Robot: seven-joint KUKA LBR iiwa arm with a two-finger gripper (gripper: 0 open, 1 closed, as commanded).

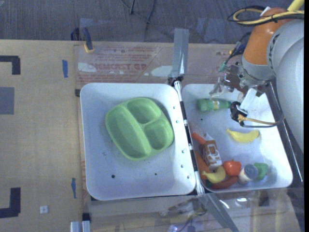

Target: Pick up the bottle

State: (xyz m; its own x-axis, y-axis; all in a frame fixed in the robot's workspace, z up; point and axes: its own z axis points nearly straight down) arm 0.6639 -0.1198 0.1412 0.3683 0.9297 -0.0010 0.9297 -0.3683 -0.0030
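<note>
The bottle [212, 104] is green with a pale cap end and lies on its side at the back of the right bin [282, 151], neck pointing right. My gripper [226, 87] hangs just behind and above the bottle's cap end, reaching in from the right under the orange band [260, 42]. It looks open, with nothing between its fingers, and the bottle rests on the bin floor.
A green divided plate [140, 128] sits in the left bin [96, 168]. The right bin also holds a yellow banana [244, 135], a small carton [211, 152], a carrot [198, 139], a red tomato [232, 167] and other toy food at the front. A black cable [251, 122] loops near the bottle.
</note>
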